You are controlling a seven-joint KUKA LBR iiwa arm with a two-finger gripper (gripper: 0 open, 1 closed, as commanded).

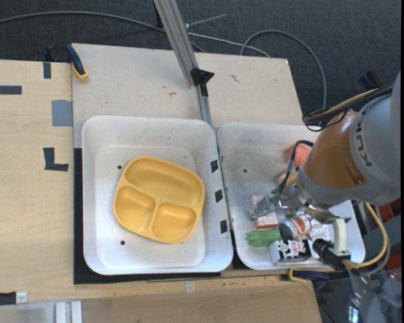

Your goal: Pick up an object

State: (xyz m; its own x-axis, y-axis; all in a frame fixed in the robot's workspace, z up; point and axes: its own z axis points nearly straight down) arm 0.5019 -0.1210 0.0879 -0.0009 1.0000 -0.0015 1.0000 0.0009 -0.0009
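The right bin (246,153) holds a small heap of objects. A crumpled silver wrapper (261,204) lies in its middle. A green item (262,237) sits near the front wall, with a red and white can (297,227) and a white printed packet (293,249) beside it. My gripper (284,199) is low over this heap, right next to the silver wrapper. The grey wrist and orange band (330,159) hide most of it. A red-orange item (300,155) peeks out behind the arm.
A yellow divided plate (159,199) lies in the left bin (101,140). A slanted metal pole (178,36) ends at the bins' shared back edge. Cables run across the dark floor behind the bench and at the right.
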